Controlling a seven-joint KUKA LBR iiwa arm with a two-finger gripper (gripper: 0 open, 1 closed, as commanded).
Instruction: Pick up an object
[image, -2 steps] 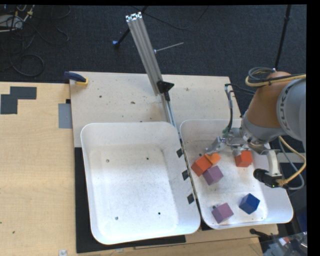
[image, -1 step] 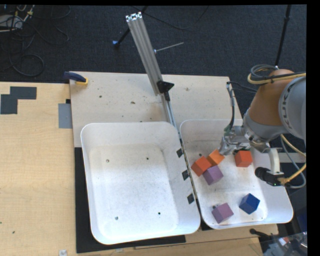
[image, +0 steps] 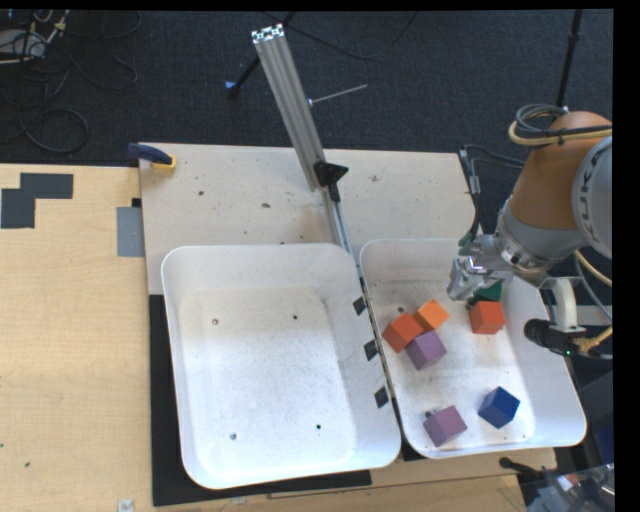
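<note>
The right bin (image: 560, 420) holds several small blocks. Two orange blocks (image: 433, 315) (image: 403, 330) and a purple block (image: 427, 350) cluster near its middle. A red-orange block (image: 487, 317) lies to their right, with a green block (image: 490, 291) just behind it, partly hidden by the wrist. A second purple block (image: 444, 424) and a blue block (image: 499, 406) sit near the front. My gripper (image: 465, 282) hangs over the bin's back part, just left of the green block and above the red-orange one. I see nothing held in it.
The left bin (image: 200, 270) stands beside the right one, and black clips (image: 367, 330) run along the shared wall. A slanted aluminium bar (image: 295, 110) rises behind the bins. The arm's grey and orange body (image: 560, 190) overhangs the right bin's back right corner.
</note>
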